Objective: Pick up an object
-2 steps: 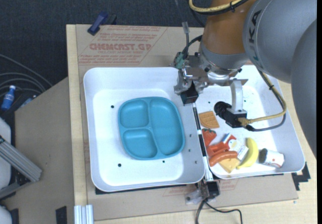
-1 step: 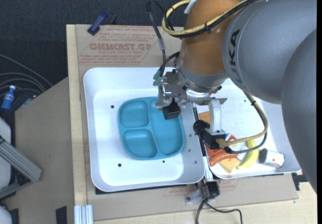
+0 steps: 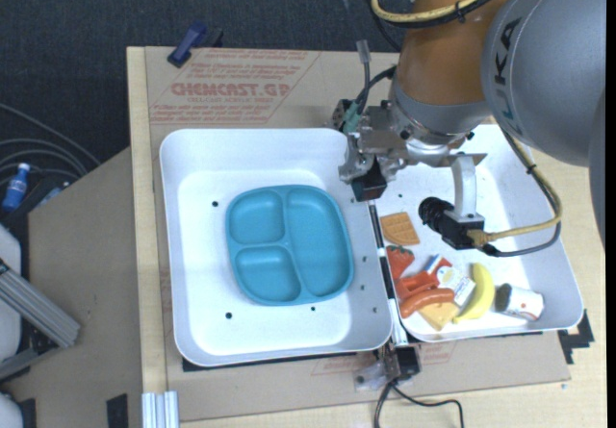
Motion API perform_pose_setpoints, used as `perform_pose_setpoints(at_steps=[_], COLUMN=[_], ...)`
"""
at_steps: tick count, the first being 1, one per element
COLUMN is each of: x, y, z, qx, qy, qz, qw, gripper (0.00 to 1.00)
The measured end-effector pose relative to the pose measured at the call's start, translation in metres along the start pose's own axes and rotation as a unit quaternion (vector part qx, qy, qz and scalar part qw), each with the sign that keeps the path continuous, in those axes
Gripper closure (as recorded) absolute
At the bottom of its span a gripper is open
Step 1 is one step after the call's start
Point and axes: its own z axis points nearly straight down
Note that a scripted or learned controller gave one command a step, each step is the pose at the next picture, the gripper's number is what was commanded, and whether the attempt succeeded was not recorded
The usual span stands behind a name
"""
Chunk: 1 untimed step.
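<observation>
Camera view: the gripper [image 3: 369, 176] is seen above the divide between the 2 bins; whether it is wide or narrow cannot be told. At 5 o'clock from it, in the right bin [image 3: 539, 224], a cracker [image 3: 398, 228], banana [image 3: 477, 292] and red pieces [image 3: 422, 289] are clustered. A blue divided plate [image 3: 288, 243] is lying in the left bin [image 3: 192, 224].

Bright, even overhead light; soft shadows inside the left bin [image 3: 183, 224]; focus sharp; slight grain.
</observation>
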Motion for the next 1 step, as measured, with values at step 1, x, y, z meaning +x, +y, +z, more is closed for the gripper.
perform_pose_setpoints(at_steps=[1], x=[-0.0446], y=[0.0816], z=[0.0145], qx=[0.000], qy=[0.000], qz=[0.000], qw=[1.0000], gripper=[1.00])
